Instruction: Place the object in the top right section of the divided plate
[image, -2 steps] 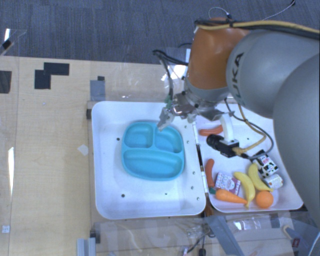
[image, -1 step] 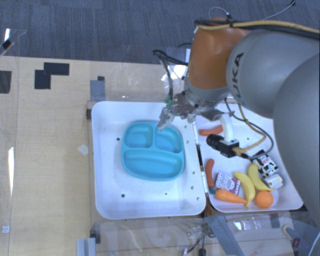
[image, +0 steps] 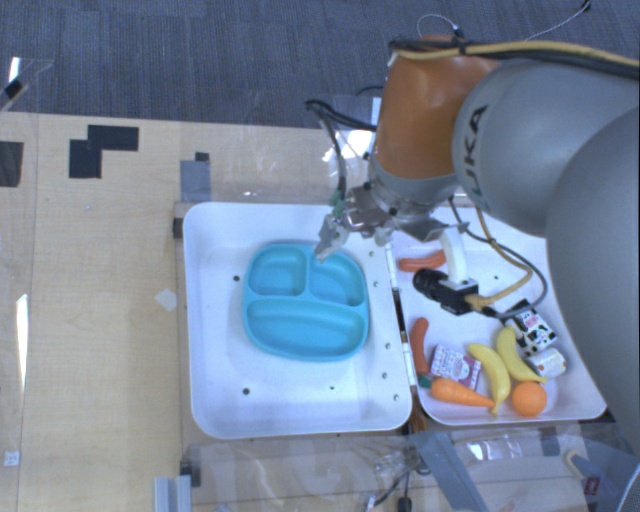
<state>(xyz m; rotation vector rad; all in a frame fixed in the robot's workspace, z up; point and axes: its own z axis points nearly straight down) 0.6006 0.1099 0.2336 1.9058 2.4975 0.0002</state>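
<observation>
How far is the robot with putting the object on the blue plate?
The tool is above the top right section of the blue plate, so the approach looks done. I cannot tell if it carries anything. All three sections of the plate look bare, so placing is left. The banana, carrot and orange lie in the right bin.

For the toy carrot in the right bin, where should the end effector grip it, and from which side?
Grip the carrot from above, around its thicker middle, fingers closing across its width. It lies flat, long axis roughly left-right, tapering toward the right. The pink packet and a banana lie close behind it, so a side approach looks crowded.
</observation>
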